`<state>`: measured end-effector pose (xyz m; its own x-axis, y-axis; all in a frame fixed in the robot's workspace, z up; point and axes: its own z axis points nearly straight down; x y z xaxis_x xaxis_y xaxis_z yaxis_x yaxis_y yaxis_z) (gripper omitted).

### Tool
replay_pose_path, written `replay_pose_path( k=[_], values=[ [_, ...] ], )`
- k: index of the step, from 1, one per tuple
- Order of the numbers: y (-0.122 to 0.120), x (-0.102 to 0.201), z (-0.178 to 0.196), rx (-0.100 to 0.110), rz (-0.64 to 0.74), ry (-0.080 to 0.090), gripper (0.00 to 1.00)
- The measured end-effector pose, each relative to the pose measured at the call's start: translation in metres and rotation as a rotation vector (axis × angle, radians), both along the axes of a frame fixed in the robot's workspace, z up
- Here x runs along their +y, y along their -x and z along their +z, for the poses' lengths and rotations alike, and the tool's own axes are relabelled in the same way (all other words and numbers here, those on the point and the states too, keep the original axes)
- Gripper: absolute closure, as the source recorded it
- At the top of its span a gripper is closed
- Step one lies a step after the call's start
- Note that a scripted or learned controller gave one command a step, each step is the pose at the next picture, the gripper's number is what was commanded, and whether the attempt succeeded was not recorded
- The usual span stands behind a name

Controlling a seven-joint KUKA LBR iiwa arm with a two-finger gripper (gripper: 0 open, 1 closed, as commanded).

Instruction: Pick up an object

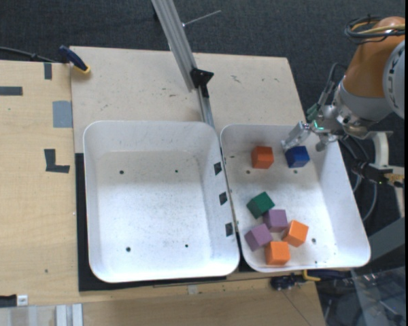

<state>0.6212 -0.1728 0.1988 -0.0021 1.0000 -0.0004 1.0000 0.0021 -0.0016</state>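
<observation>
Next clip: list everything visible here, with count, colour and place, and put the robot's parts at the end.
Bins: 2, white, side by side on the bench; left bin, right bin.
Orange cubes: 3, all in the right bin; one near its far side, two near its front.
Blue cube: 1, right bin, far side, right of the far orange cube.
Green cube: 1, middle of the right bin.
Purple cubes: 2, right bin, front cluster.
Clamp: 1, blue and yellow, far left corner of the board.
Metal rail: 1, grey, slanting down towards the bins' shared edge.
Arm: 1, grey and orange, at right.
Gripper: 1, over the right bin's far side, just above the blue cube.
</observation>
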Motion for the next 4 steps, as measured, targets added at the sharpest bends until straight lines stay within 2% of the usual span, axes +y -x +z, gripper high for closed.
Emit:
replay_pose_path(
  k=[1, 2, 3, 4],
  values=[
    [0.0, -0.001, -0.044, 0.004, -0.001, 0.0, 0.0],
    [-0.01, -0.001, -0.08, -0.008, 0.0, 0.003, 0.0],
    [-0.014, -0.002, -0.078, -0.024, -0.001, 0.007, 0.0],
    [-0.016, -0.001, -0.068, -0.027, 0.002, 0.008, 1.0]
  ],
)
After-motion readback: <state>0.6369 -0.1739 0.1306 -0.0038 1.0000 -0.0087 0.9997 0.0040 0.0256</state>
